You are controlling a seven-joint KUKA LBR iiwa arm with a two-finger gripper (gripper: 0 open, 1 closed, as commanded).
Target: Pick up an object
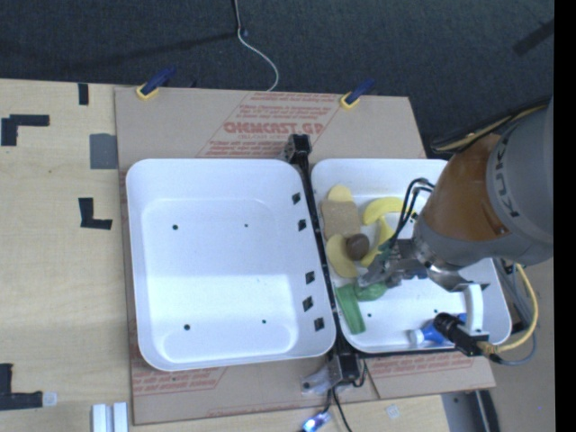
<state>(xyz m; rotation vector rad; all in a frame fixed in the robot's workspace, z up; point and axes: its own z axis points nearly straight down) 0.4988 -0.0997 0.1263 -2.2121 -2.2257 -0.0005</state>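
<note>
Because the arm (486,196) overhangs the claw (382,270), we cannot tell its state; the right bin (400,324) holds a tan block (340,216) and a green piece (349,313).

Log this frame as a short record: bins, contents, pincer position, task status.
left bin: white, shallow, next to the right bin
right bin: white, shallow, holds the items below
items: tan block; brown round piece; yellow curved piece; green piece
pincer: over the right bin, between the brown round piece and the green piece
task status: no item visibly lifted; all listed items lie in the bin
</note>
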